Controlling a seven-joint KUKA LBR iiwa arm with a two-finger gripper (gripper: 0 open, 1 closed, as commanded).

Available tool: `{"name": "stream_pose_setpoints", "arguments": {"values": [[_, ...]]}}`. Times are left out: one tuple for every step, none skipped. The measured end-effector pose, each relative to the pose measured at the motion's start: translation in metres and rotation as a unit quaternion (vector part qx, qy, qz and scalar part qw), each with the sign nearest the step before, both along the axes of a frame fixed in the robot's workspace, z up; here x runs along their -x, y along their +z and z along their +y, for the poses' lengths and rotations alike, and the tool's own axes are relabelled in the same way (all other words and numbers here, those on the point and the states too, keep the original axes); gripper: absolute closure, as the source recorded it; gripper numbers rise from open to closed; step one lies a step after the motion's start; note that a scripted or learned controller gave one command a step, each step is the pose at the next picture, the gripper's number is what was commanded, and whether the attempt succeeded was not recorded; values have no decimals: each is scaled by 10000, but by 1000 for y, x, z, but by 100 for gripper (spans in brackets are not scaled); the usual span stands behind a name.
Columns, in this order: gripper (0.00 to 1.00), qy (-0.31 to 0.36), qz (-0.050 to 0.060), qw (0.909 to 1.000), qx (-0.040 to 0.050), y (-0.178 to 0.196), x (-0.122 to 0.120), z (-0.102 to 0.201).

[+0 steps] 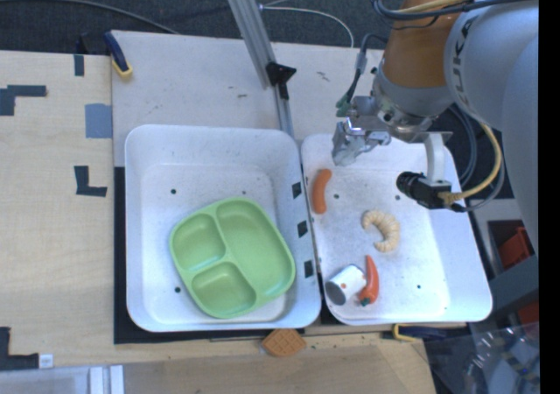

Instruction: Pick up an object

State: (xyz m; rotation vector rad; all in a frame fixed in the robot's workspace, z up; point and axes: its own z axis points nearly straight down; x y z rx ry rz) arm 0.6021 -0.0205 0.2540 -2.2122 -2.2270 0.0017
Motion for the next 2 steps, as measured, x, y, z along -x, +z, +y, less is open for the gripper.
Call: {"name": "stream_pose_setpoints", "arguments": {"values": [[100,6,-4,10000,-2,-5,-12,63],[100,0,-9,10000,-2,-3,-30,111]]}}
